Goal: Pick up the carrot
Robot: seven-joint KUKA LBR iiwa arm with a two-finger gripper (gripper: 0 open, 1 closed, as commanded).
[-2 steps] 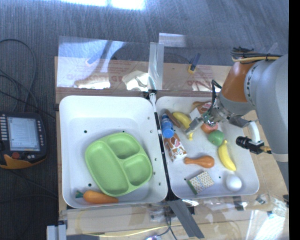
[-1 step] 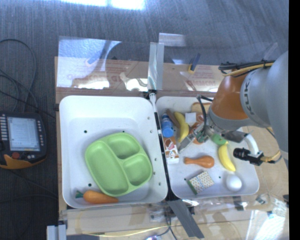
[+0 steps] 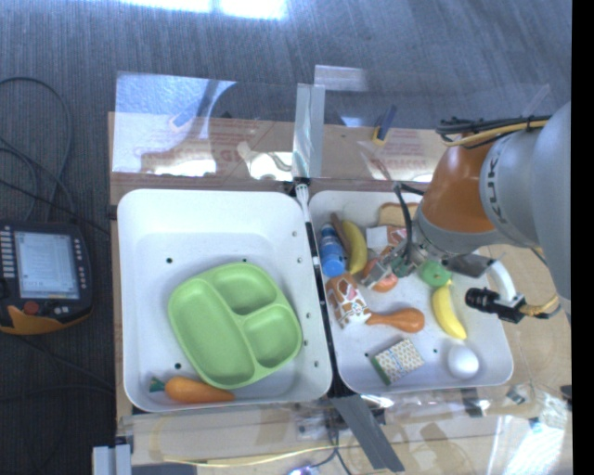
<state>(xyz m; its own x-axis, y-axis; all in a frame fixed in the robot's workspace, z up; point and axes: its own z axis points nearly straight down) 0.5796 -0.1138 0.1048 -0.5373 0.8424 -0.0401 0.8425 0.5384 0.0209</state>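
End effector point(image 3: 401, 252) fingers perhaps hidden among clutter.

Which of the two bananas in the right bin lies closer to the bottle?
The banana at the bin's far left, lying right beside the blue-capped bottle. The other banana lies toward the right side, near the white egg.

Floor point(image 3: 74, 46): dark grey carpet, bright light patch point(image 3: 249, 7) at top edge. Surface point(image 3: 139, 148): brown board with clear plastic sheeting. Pendant point(image 3: 42, 276) with screen lies at left; black cables point(image 3: 28, 158) trail across the carpet.
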